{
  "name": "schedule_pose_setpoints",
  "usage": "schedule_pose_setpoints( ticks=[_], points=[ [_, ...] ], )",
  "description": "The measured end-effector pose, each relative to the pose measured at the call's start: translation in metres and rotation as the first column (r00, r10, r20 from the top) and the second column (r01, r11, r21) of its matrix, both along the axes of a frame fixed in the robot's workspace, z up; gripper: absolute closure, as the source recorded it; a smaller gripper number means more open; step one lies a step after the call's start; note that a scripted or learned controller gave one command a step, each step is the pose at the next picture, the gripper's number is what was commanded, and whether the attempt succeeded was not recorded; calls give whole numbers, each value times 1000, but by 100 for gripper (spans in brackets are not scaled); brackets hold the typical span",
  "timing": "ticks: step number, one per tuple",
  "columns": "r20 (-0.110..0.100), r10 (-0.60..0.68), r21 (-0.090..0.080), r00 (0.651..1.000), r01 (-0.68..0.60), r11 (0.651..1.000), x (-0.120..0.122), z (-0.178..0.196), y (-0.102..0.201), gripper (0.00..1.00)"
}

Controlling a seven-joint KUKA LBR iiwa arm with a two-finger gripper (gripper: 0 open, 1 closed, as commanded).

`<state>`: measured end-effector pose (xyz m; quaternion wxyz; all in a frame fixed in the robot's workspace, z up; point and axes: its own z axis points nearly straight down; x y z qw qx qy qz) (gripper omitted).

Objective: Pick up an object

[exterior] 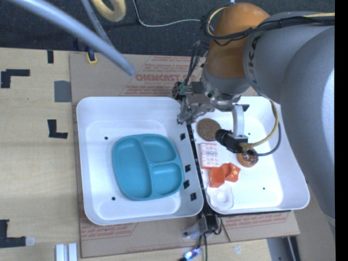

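Where the arm comes in: from the right of the camera view, its broad grey body covering the upper right corner and part of the right bin (293, 197).
Orange band: a rounded orange section (235, 34) sits above the wrist, over the far edge of the right bin.
Wrist pose: tipped downward and toward the left, so the tool end hangs over the strip where the two bins meet.
Pincer: the dark tool tip (187, 105) is low at the far inner corner of the right bin, beside the divider; whether it is wide or narrow, I cannot tell, since the parts are dark and tangled with cables.
Camera fitting: a black cylinder (231, 140) on a white bracket hangs from the wrist over the middle of the right bin.
Brown disc: a round brown disc (207, 128) lies in the right bin, just below the tool tip; contact cannot be made out.
White card: a white card with red print (208, 155) lies next to the divider, near the disc.
Orange-red piece: a crumpled orange-red piece (223, 174) rests just nearer than the card.
White cup: a small white cup (222, 197) sits at the near edge.
Ring: a small brown ring (247, 158) lies beside the black cylinder.
Left bin: the left bin (92, 145) holds a blue sectioned plate (147, 165), lying flat.
Desk: a wooden desk (32, 162) with a cardboard sheet (109, 230) under both bins.
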<state>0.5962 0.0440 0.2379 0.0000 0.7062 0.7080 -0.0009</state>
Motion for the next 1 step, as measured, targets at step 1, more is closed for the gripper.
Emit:
schedule_pose_setpoints(
  ticks=[1],
  points=[
    [0, 0, 0, 1000, 0, 1000, 21, -11, 48, 100]
  ],
)
